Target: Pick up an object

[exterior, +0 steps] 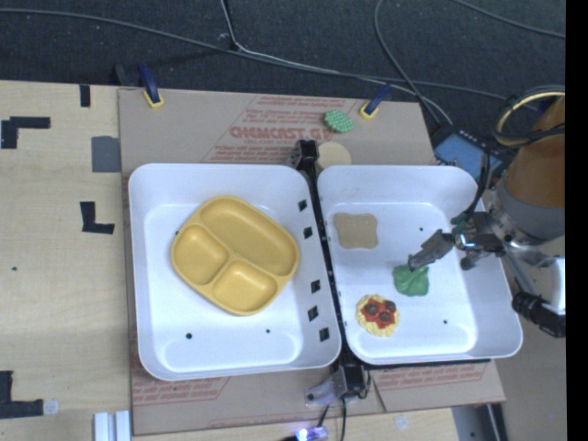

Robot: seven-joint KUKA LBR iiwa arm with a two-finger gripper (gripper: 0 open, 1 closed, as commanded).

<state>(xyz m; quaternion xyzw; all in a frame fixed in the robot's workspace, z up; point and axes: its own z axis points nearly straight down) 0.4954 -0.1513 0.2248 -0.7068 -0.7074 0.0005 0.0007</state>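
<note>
The table (55, 246) is pale wood at the far left, marked with a few black tape pieces, and a brown cardboard sheet (266, 127) lies on it beneath both bins, held at its 12 o'clock edge by two blue-and-yellow clamps. The left bin (147, 338) holds a yellow divided plate (234, 254), which sits a little toward 12 o'clock of the bin's middle and is turned at a slant, its large compartment toward 12 o'clock and two smaller ones toward 6 o'clock. A row of black clips runs along the seam where the two bins meet. On the cardboard beyond the seam, toward 12 o'clock, lie a small green waffle-patterned piece (338, 120) and, just beside it toward 6 o'clock, a pale round disc (333, 154). In the right bin (459, 338), a tan slice of toy bread (356, 231) lies toward 10 o'clock of the bin's middle, a small toy pizza (378, 314) with red topping lies toward 7 o'clock, and a green leafy toy (412, 280) lies near the middle. The gripper (424, 257) reaches in from 3 o'clock and its dark tip sits right at the 12 o'clock edge of the green leafy toy; whether its fingers are wide or narrow I cannot tell, and nothing is visibly held between them. The grey arm with its orange band stands at 3 o'clock.
</note>
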